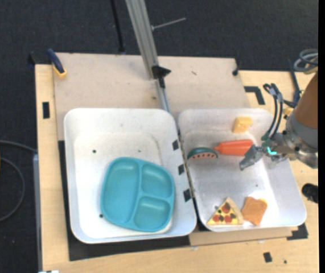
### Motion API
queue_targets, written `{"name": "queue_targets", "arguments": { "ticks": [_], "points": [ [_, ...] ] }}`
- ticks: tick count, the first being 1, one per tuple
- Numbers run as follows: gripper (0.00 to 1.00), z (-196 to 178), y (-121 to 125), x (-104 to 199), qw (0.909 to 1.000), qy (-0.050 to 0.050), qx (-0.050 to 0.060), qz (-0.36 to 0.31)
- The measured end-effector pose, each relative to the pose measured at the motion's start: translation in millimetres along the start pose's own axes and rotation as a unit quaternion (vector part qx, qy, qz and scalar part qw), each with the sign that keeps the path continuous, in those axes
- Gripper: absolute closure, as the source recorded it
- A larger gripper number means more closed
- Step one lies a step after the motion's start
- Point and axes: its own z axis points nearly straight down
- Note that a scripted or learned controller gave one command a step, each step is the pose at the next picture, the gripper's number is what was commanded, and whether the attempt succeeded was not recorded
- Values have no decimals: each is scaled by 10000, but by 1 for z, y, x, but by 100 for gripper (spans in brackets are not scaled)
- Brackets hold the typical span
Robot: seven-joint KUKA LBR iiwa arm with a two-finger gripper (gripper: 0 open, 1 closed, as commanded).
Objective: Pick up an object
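Dark carpet surrounds a pale wooden bench (111, 81) carrying two shallow white bins side by side. Nearest the camera, in the right bin (230, 181), a pizza-slice toy (226, 214) lies along the front wall with an orange bread-like piece (254, 210) just beside it. In the left bin (94, 129) sits a teal divided plate (138, 193), toward the front. Farther back in the right bin, a watermelon-slice toy (201, 153) lies by the left wall, touching the tip of an orange carrot-like toy (234, 147). The gripper (251, 158) hangs just right of the carrot, nothing visible between its fingers; whether they are spread or closed is unclear. A yellow block (242, 124) rests near the back wall.
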Motion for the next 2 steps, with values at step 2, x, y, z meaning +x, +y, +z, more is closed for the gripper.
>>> {"name": "queue_targets", "arguments": {
  "ticks": [2],
  "points": [
    [0, 62, -5, -1, 10000, 4, 21, 9]
  ]
}}
